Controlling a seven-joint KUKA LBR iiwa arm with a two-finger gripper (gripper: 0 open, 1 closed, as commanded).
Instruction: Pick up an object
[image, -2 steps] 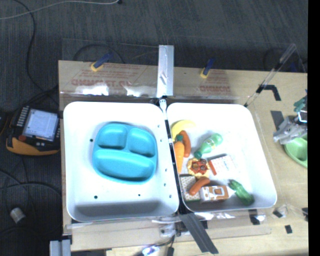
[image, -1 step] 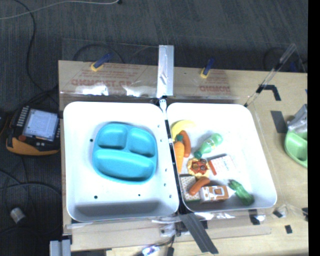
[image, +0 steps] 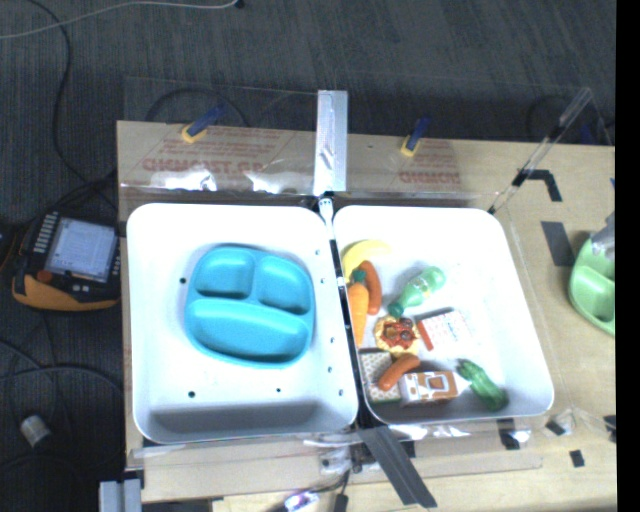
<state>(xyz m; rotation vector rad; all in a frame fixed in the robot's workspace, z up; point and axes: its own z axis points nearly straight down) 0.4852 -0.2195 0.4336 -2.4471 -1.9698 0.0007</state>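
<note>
Hand: whether open or closed, cannot tell; by the rig, its arm enters from the right of the view.

Table: carries two white bins side by side.

Right bin: the bin nearer the arm's entry side, and it holds all the small candidates for a pick.
- Yellow banana, at the far left corner, against the dividing wall.
- Orange carrot, long axis running far to near along that wall.
- Red-brown sausage, touching the carrot.
- Green bottle, lying tilted, cap toward the far right.
- Pizza piece, mid-bin, beside a white card.
- Hot dog and small carton, touching, near the front wall.
- Green pickle, long axis slanting from far left to near right, close to the front right corner.

Left bin: holds one blue divided tray, broad and flat, well apart from the small items.

Judgement: the pickle and the bottle lie closest to the arm's side with bare floor around them, and a grasp across their short axis looks least crowded; the items by the dividing wall are packed together and likely harder.
</note>
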